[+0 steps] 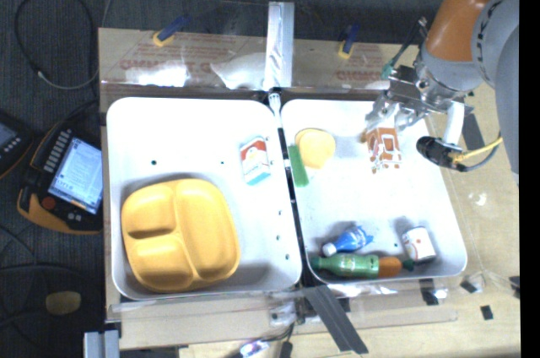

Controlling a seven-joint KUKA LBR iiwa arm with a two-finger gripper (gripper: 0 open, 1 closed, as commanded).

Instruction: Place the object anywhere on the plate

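1. The bench (pixel 489 204) carries two shallow white bins side by side, the left bin (pixel 169 116) and the right bin (pixel 439 196).
2. The grey arm with an orange band (pixel 460 18) reaches in from the right, above the upper right corner of the right bin.
3. A yellow plastic plate with compartments (pixel 179 238) lies in the lower part of the left bin.
4. A round yellow object (pixel 315 147) lies in the upper left part of the right bin, just beside a green stick (pixel 298 165) at the wall between the bins.
5. A green bottle with an orange end (pixel 354 265) lies along the lower wall of the right bin, with a small blue and white bottle (pixel 348 241) just above it and a small white cylinder (pixel 418 244) to their right.
6. A small white carton with red and blue print (pixel 255 160) lies in the left bin, near its right wall, apart from the plate.
7. The claw (pixel 388 132) hangs over the upper right part of the right bin, and a small orange and white object (pixel 385 149) is pinched between its fingers, well apart from the plate.
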